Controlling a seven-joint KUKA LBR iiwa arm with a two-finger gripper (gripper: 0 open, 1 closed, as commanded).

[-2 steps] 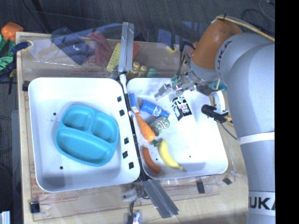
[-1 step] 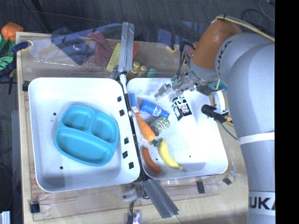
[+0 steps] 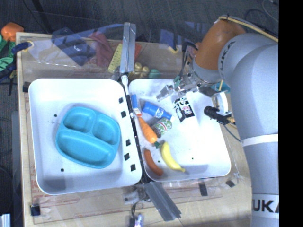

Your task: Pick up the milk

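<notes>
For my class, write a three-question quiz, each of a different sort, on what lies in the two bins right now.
1. True or false: the blue divided tray lies in the left bin.
2. Which lies nearest the right bin's front edge? A carrot B banana C blue bottle
3. Fill in: the gripper hovers over the ___ bin.

Key: 1 true; 2 B; 3 right.
</notes>
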